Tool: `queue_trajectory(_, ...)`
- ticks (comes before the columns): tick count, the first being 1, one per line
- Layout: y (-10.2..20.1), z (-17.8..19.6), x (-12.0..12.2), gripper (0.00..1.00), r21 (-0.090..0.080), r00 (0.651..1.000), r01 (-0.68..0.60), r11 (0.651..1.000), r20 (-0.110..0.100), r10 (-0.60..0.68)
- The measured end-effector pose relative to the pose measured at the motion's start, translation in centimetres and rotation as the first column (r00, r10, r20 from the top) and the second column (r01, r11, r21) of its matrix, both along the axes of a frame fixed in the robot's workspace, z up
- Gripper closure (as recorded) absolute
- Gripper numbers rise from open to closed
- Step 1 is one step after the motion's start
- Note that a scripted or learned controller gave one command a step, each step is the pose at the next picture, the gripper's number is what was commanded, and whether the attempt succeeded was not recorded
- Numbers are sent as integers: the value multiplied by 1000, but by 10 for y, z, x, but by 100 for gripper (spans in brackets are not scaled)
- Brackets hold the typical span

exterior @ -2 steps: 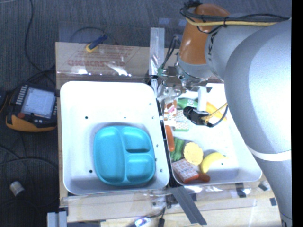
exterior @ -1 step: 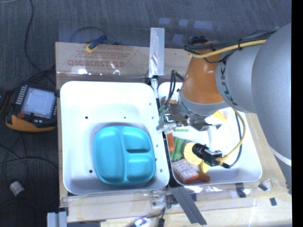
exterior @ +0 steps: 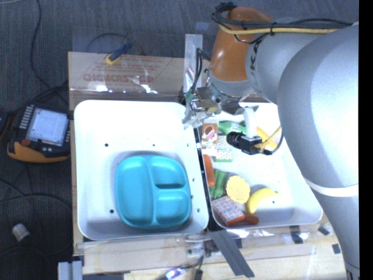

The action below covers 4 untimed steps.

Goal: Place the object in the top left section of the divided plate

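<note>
Two white bins sit side by side on the tabletop. In the left bin (exterior: 93, 127), towards its near edge, lies the blue divided plate (exterior: 154, 192), and all three of its sections are bare blue plastic.

The right bin (exterior: 291, 174) is where the clutter is. Along the wall it shares with the left bin lies an orange carrot (exterior: 209, 167), with something green (exterior: 220, 180) just beside it. A small printed packet (exterior: 211, 134) sits at the far end, touching a second pale packet (exterior: 223, 152) below it. Nearer the front edge there is a round yellow lemon slice (exterior: 238, 188), a yellow banana (exterior: 260, 199) right next to it, and a reddish-brown piece of toy food (exterior: 228, 209) tucked into the near corner by the dividing wall.

The grey arm (exterior: 309, 69) sweeps in from the right, its orange band (exterior: 233, 45) hanging over the far edge of the right bin. The pincer (exterior: 195, 112) is at the far end of the dividing wall, just above the printed packet. Whether its jaws are spread or closed cannot be told from up here, and nothing can be seen clamped in it.

Off to the left, beyond the bins, a handheld control pendant (exterior: 41, 133) lies on the carpet.
</note>
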<state>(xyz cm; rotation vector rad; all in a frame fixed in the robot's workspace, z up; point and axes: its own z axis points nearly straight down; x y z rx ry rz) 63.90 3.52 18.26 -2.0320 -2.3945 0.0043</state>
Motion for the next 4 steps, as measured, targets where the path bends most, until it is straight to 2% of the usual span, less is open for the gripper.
queue_trajectory(1, -18, 0, -156, 100, 1, 999, 46, 999, -3, -46)
queue_trajectory(2, -6, -1, -157, 100, 1, 965, 264, 965, -4, -264)
queue_trajectory(3, -17, 0, -156, 100, 0, 1000, 31, 1000, -2, -31)
queue_trajectory(4, -14, 0, -157, 100, -5, 725, 689, 725, 0, -689)
